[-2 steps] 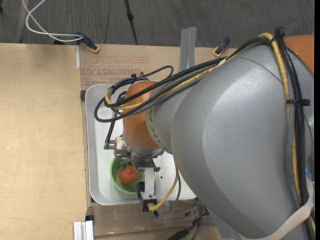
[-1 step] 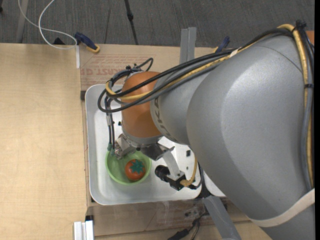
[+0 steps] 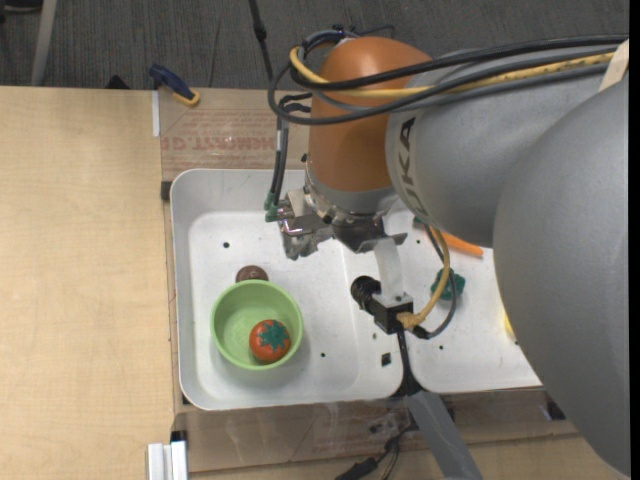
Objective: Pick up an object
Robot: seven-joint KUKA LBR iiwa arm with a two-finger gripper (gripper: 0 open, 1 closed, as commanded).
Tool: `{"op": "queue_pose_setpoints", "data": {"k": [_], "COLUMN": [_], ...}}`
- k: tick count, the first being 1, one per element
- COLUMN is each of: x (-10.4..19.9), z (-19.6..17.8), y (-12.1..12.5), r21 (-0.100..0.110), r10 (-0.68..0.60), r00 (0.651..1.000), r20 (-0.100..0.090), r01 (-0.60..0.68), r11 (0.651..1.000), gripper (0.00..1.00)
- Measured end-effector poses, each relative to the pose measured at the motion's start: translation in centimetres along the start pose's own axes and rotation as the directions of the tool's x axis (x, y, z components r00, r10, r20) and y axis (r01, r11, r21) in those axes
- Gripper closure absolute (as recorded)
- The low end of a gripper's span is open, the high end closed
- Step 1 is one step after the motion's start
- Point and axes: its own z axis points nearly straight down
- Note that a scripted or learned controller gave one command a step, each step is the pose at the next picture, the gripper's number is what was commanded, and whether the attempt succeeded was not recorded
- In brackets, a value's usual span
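Arm reaching over left bin; gripper state undetermined.
Gripper [image 3: 335,230] is hanging above the left bin [image 3: 200,208] toward its back edge; green bowl [image 3: 257,325] is sitting near the front-left corner, holding a red ball [image 3: 270,338], brown object [image 3: 251,274] just behind it.

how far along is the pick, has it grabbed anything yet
Nothing looks picked yet. The small red tomato-like ball sits inside the light green plastic bowl in the left white bin, and a small brown round object lies just behind the bowl. The gripper hangs above the bin; the grasp and lift remain.
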Motion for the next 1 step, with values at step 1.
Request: {"op": "queue_pose_setpoints", "data": {"k": [1], "x": [3.12], "z": [8.70], "y": [-4.39], "r21": [0.003], "r10": [-0.154], "r00": [0.988], "r20": [-0.001], "r01": [0.154], "r11": [0.988], "gripper": [1.00]}}
